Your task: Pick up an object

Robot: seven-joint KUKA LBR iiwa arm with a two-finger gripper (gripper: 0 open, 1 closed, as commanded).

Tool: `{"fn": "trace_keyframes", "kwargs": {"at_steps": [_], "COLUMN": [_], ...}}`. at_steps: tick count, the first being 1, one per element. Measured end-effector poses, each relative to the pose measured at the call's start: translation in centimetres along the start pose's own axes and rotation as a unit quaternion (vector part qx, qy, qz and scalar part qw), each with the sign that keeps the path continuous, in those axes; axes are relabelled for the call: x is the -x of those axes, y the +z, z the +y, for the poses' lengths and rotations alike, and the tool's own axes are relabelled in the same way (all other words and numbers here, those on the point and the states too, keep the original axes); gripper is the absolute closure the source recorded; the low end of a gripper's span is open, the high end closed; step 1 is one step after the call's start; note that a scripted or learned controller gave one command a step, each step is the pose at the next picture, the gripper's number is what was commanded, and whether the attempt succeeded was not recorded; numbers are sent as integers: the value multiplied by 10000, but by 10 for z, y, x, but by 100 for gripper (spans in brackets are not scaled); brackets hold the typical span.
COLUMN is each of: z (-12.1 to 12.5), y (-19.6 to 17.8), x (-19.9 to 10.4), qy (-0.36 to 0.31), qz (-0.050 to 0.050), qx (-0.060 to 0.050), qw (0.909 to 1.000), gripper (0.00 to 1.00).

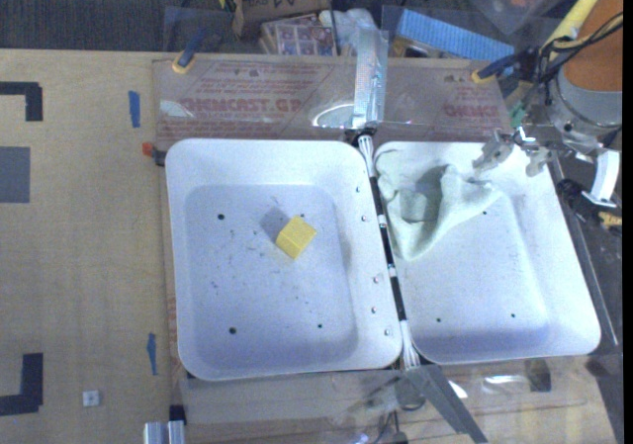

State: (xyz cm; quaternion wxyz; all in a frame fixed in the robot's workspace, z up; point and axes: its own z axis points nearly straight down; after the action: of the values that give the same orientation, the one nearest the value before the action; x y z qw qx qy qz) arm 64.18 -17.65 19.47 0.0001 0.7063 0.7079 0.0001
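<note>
Hovering at the upper right, my gripper [509, 150] is showing its fingers apart, pale cloth [435, 210] lying just lower left of it.

You will find the arm [593, 66] cut off by the right edge, only its wrist and orange band visible. The gripper [509, 153] is blurred, so its jaws cannot be judged. The pale cloth [430, 210] hides part of the right bin [514, 313] floor.

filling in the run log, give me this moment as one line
gripper: over right bin's far edge | holding: nothing seen | pale cloth: in right bin | yellow block: in left bin
</note>
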Motion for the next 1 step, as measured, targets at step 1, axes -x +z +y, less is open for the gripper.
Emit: {"fn": "trace_keyframes", "kwargs": {"at_steps": [1], "z": [26], "y": [97], "x": [-68], "qy": [-1620], "qz": [-3], "qx": [8], "qw": [9868], "gripper": [0]}}
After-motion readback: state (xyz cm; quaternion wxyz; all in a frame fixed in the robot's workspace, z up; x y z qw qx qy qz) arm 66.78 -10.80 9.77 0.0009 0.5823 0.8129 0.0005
